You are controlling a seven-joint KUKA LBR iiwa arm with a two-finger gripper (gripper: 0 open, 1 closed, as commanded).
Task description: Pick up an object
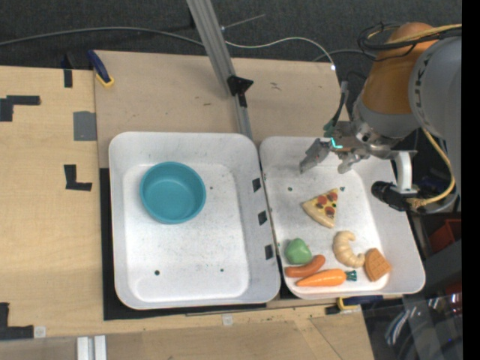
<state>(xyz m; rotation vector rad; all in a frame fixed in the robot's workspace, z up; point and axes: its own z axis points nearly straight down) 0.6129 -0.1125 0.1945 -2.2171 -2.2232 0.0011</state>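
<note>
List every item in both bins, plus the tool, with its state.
Bowl: upright, alone in the left bin.
Pizza slice: lying flat, right bin.
Croissant: lying beside the cracker.
Green pepper: resting above the sausage.
Carrot: lying along the bin's near edge.
Tool: open, holding nothing, above the right bin's far end.

The big grey arm (439, 88) comes in from three o'clock, near the top right of the picture. It has an orange band (394, 70) just above its wrist. The wrist bends down and toward nine o'clock. At its end is the gripper (330, 160). Its two fingers (312, 157) are spread apart, with nothing between them.
</note>
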